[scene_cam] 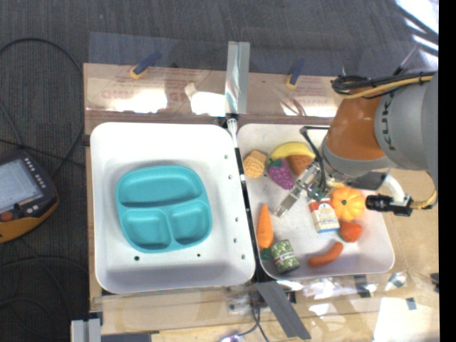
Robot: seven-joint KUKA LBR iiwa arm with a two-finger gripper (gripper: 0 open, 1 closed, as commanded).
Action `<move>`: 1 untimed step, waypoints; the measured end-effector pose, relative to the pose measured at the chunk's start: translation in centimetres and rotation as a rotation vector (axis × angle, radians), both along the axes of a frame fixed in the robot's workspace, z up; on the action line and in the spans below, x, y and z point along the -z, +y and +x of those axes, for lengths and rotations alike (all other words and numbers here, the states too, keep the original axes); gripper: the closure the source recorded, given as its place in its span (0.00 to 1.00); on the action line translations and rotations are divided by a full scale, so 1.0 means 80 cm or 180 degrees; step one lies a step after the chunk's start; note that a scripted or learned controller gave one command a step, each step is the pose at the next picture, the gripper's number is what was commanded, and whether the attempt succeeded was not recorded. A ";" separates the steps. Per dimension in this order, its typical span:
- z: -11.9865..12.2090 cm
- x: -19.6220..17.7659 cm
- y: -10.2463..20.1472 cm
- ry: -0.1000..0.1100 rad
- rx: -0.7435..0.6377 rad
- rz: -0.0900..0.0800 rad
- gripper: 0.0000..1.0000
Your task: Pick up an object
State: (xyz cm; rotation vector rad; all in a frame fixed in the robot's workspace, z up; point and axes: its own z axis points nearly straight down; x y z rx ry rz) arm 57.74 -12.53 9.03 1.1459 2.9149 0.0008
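The right bin point(370, 262) holds several toy foods: a yellow banana point(291, 150), a corn cob point(254, 164), purple grapes point(281, 174), an orange carrot point(264, 226), a green broccoli piece point(283, 255), a red sausage point(325, 255), a tomato point(350, 231), an orange pumpkin point(348, 201) and a small white carton point(325, 216). My gripper point(298, 194) hangs low over the middle of this bin, between the grapes and the carton. It stands open, and I see nothing between its fingers.
The left bin point(107, 155) bears a teal divided plate point(164, 206). A raised divider point(237, 162) separates the two bins. The arm's orange band point(356, 130) overhangs the right bin's far right corner. A handheld pendant point(21, 191) lies off the bench at left.
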 end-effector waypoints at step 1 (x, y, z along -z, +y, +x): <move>0.090 -0.001 -0.019 0.0051 0.0597 0.0009 0.00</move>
